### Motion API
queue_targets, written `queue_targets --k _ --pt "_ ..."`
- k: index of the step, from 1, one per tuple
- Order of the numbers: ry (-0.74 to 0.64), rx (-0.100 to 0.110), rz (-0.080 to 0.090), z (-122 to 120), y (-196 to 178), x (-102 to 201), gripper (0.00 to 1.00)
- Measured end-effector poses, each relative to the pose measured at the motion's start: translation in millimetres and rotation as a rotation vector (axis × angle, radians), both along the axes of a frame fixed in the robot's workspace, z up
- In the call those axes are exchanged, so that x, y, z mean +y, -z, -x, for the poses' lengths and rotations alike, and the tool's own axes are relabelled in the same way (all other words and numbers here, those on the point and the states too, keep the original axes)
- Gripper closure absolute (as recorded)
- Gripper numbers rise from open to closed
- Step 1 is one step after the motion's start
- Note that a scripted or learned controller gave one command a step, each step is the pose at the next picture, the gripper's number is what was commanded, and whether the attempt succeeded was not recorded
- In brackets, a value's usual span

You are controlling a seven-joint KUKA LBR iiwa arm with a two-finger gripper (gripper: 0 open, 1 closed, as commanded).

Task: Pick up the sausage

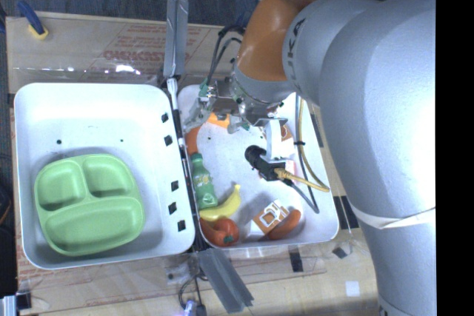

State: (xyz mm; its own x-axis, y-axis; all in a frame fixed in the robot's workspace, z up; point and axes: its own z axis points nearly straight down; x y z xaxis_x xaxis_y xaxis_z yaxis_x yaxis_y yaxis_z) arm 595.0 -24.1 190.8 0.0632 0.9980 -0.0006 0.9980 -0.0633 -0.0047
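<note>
The sausage, a reddish-brown curved piece, lies in the near right corner of the right bin, partly under a small orange-and-white box. My gripper hangs over the far left corner of that bin, well away from the sausage. An orange item lies against the bin's left wall just below the gripper, with another orange patch beside it. The wrist and its cables hide much of the gripper.
A green bottle, a yellow banana and a red tomato-like piece lie along the right bin's left and near side. The left bin holds a green divided plate. A black cable fitting hangs over the right bin's middle.
</note>
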Motion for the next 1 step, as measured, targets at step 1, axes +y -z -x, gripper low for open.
queue_targets --k 1 --pt "-0.079 0.003 -0.002 4.3 0.3 -43.5 0.00"
